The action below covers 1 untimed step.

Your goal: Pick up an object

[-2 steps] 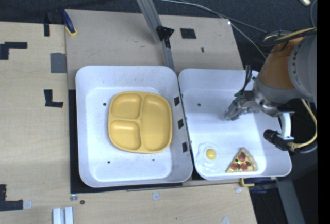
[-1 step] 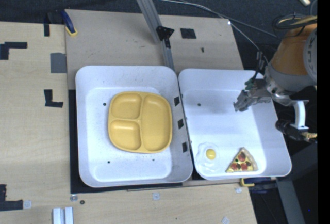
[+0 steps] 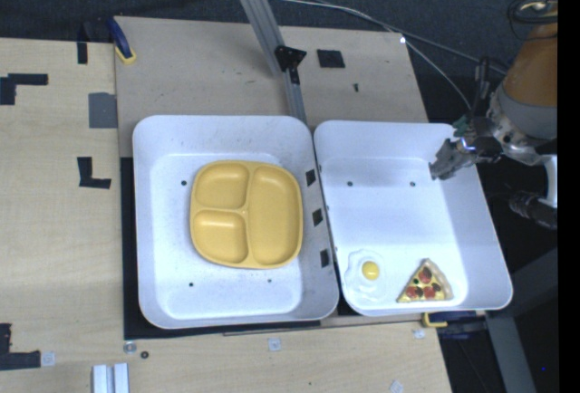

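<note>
While the arm (image 3: 535, 83) reaches in from the right edge of the frame, its gripper (image 3: 450, 158) hangs over the upper right rim of the right bin (image 3: 399, 142), well apart from everything lying inside. Whether its fingers are spread or pressed together cannot be told, because they appear as a small dark shape against the white wall; nothing is visible between them.

The things to be picked sit low in the frame. In the right bin, a toy fried egg (image 3: 367, 273) lies near the lower left corner, and a toy pizza slice (image 3: 425, 282) lies just to its right, near the lower rim; the two are close but apart. The middle and upper floor of that bin between the gripper and these two toys is bare white.

In the left bin (image 3: 154, 201), a yellow divided plate (image 3: 246, 214) with three compartments lies roughly in the centre, flat on the floor.

Between the two bins run their adjoining walls, with small dark clips (image 3: 317, 217) along the seam. A slanted metal rail (image 3: 258, 6) comes down from the top of the frame to the upper end of that seam. Thin cables (image 3: 362, 15) cross the dark surface at the upper right. A blue and yellow clamp (image 3: 121, 42) sits at the upper left corner of the bench (image 3: 54, 228).
</note>
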Each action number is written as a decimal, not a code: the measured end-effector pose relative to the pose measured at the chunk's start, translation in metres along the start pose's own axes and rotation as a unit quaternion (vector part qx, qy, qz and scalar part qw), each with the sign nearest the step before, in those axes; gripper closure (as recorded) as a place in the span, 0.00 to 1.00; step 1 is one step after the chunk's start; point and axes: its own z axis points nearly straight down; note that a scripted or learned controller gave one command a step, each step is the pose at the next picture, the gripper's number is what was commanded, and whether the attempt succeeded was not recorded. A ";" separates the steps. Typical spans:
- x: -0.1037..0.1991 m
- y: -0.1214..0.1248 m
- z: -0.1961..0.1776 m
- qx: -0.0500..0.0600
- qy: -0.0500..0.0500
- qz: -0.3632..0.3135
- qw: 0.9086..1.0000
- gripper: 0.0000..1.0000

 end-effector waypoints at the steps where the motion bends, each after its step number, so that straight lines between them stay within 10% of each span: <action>1: 0.000 0.000 0.002 0.002 0.000 0.000 1.000 1.00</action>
